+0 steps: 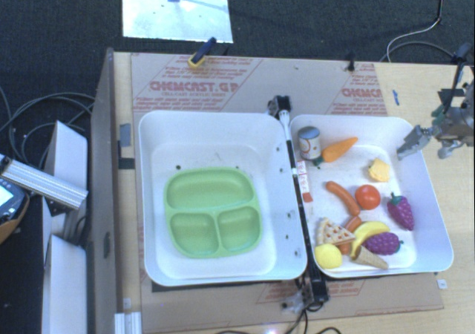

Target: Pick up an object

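My gripper (413,144) hovers over the right bin's (430,199) far right rim, nothing between its fingers; whether they are parted or closed, I cannot tell. The toy food lies below: carrot (340,149), tomato (367,197), grapes (401,211), banana (369,234). The left bin (148,177) holds a green tray (213,211).

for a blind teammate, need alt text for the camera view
The tool hangs over the right bin's right rim, above toy food: carrot, can, tomato, grapes, banana. The left bin holds a green tray.
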